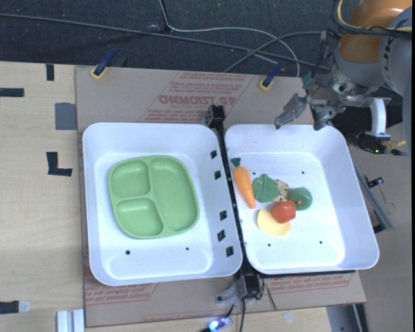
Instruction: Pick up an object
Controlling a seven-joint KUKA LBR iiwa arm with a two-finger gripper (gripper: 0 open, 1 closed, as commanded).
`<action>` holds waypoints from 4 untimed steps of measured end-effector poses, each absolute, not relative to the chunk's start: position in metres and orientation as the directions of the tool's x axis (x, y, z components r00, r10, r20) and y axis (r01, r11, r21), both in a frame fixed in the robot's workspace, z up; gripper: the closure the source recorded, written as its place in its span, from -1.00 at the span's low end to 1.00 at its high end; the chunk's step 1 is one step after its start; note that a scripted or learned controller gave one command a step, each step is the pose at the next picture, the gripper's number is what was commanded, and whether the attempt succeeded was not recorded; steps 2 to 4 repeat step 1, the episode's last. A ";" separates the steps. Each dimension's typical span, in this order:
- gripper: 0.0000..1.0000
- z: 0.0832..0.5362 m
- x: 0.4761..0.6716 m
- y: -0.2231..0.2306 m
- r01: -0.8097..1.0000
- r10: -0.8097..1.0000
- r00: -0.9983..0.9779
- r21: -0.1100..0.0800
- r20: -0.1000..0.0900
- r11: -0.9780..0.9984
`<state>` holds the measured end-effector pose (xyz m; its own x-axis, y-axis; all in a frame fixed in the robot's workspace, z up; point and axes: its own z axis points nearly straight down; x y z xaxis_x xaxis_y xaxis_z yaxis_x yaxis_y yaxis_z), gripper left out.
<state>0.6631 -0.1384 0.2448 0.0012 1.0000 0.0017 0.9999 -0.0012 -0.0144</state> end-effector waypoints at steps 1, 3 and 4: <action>-1.00 0.253 0.665 -0.138 1.000 1.000 -0.002 -0.001 0.000 0.002; -1.00 0.253 0.665 -0.138 1.000 1.000 -0.002 -0.001 0.000 0.002; -1.00 0.253 0.665 -0.138 1.000 1.000 -0.002 -0.001 0.000 0.002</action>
